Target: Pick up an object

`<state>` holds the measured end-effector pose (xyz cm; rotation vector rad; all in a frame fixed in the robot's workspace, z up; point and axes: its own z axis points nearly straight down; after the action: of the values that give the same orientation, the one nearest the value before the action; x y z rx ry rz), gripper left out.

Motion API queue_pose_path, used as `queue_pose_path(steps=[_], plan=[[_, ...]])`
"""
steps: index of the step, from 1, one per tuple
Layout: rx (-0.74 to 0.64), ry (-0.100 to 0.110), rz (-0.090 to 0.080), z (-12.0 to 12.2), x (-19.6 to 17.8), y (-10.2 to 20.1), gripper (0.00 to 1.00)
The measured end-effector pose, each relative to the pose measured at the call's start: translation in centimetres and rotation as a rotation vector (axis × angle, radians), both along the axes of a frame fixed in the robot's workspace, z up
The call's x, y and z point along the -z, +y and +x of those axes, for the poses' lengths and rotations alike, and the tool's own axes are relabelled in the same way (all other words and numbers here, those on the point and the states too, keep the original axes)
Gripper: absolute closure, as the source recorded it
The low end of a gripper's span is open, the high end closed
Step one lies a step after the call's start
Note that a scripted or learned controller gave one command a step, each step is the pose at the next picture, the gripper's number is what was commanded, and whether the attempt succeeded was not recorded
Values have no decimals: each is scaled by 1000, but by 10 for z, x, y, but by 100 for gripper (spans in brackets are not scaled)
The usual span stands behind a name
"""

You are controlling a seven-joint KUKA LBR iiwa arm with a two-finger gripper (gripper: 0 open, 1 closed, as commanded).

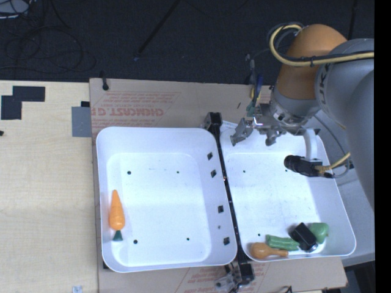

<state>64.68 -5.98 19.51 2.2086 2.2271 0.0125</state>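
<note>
since the claw [256, 133] hovers at the right bin's [342, 224] far rim, fingers apart and gripping nothing, i aim for the black block [303, 236] in the near corner, descending squarely between its neighbours.

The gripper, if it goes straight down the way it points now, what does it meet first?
Probably the bare floor of the right bin near its far edge. The gripper hangs over that edge, well away from the toys along the near wall. Depth is hard to judge here.
</note>
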Motion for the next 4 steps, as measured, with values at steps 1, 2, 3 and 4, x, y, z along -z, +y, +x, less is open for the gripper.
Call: queue_pose_path(steps=[1, 2, 3, 4], plan=[[1, 1, 0, -2, -106, 62, 0], [0, 2, 1, -2, -185, 137, 0], [2, 10, -1, -3, -187, 213, 0], [2, -5, 3, -3, -353, 253, 0]])
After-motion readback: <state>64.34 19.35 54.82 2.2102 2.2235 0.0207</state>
